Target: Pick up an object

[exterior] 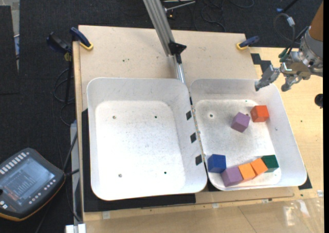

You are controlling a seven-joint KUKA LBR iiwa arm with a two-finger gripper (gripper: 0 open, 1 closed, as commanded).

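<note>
My gripper [275,79]: above the right bin's [288,139] far right corner, fingers spread, nothing between them. Right bin contents: orange cube [259,113] just beside a purple cube [240,122] mid-bin; along the near wall, blue [216,163], purple [231,175], orange [247,170] and green [269,163] cubes.

The arm [316,47] is cut off by the right edge, only its wrist visible; the teach pendant [25,183] runs past the left edge, its screen text too small to read.
</note>
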